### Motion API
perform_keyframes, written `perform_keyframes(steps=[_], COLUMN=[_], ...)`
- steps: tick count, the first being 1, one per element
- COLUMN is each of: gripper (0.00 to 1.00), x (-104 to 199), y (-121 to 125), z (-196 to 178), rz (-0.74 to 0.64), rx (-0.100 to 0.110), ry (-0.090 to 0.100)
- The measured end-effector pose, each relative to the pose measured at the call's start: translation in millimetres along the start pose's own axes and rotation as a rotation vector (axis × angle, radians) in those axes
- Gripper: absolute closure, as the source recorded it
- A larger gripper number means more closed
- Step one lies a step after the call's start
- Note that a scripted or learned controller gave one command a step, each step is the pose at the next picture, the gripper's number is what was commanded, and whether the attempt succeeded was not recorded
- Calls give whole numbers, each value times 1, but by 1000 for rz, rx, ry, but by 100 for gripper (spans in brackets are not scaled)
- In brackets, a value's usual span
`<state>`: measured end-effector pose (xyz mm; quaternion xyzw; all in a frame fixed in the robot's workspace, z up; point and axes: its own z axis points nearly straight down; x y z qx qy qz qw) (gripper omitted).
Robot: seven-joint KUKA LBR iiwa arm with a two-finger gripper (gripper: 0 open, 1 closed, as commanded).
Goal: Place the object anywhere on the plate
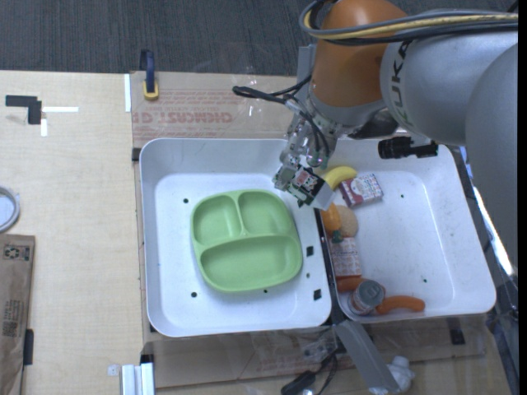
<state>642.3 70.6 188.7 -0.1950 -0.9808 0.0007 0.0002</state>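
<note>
Down at the bottom edge we've got some grey clutter (366, 367) on the counter (66, 220), just below the two white bins. Left bin (165, 303) holds the green plate (245, 239), three compartments, sitting flat about mid-bin. Right bin (445, 245) has the pile of stuff along its left wall: a banana (339, 174) at the top, a red-and-white carton (362, 190) just beside it, an orange (333, 218) below those, then a red-labelled packet (346, 257), a can (368, 293) lying near the front corner, and a carrot (401, 304) touching the can's right side.

Arm comes in from the right, big grey link (461, 64) across the top right, orange band (354, 35) bulging above the wrist, cables looping around it. From there the wrist angles down and to the left, so the end effector (300, 183) hangs right over the divider between the two bins, just off the plate's upper right corner.

We can see a small black-and-white object (306, 186) right at the tips of the end effector, but we honestly cannot tell if it's pinched between them or just sitting behind them, and the spread is not readable at this angle either. That object is above the bin divider, next to the plate's rim but not on the plate.
</note>
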Motion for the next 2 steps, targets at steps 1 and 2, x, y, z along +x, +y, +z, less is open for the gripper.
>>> perform_keyframes(steps=[1,2], gripper=[100,0], x=[38,38], y=[0,0], z=[0,0], rz=[-87,-87], rx=[0,0], ry=[2,2])
